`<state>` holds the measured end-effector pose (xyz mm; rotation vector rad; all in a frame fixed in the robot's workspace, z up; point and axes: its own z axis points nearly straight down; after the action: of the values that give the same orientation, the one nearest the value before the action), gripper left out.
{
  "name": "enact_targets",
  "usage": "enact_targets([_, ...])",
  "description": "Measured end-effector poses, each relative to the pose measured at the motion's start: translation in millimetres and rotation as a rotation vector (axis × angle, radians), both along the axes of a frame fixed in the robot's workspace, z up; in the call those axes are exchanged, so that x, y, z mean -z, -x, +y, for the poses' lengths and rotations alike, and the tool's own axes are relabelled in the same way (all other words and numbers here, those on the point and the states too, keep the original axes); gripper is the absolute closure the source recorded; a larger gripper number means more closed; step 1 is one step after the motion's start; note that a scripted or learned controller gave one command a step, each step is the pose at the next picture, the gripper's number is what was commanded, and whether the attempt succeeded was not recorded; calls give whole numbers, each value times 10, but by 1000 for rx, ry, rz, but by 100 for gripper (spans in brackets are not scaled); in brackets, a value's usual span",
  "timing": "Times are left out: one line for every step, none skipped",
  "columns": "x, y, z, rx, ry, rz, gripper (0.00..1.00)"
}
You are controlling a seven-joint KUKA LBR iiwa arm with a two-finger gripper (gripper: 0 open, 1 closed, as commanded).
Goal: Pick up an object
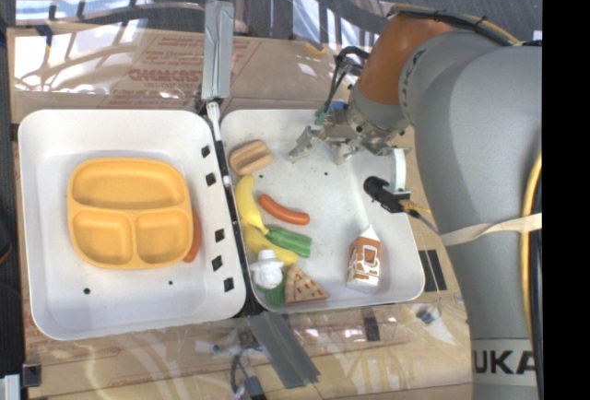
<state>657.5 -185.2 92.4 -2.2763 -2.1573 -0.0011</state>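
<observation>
**Hovering over the right bin with nothing gripped**

Starting nearest the camera, at the lower edge of the right bin (406,283), a pizza slice (302,286) lies in the near corner beside a small white bottle (267,273), with a little milk carton (365,260) standing a short way to their right. Just behind them a green pepper (288,241) lies across the lower end of a banana (247,209), which runs along the bin's left wall. A hot dog sausage (284,210) lies just right of the banana, its long axis running left to right with a slight downward tilt toward the right. Farther back, a bread bun (250,157) sits near the bin's far left corner.

The gripper (324,142) hangs over the far part of the same bin, its fingers spread apart and nothing between them. The bun is the closest thing to it, off to its left at about the same depth; the sausage lies nearer the camera and slightly left. My judgement is that the coming move turns on a short sideways shift toward the bun, then a descent.

In the left bin (37,232), well apart from the gripper, a yellow divided tray (129,212) lies flat, with an orange-red thing tucked against its right edge.
</observation>
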Motion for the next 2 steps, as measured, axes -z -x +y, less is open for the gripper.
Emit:
enact_targets([-199, 606, 683, -130, 2, -1, 0])
enact_targets([0, 1115, 823, -168, 9, -3, 0])
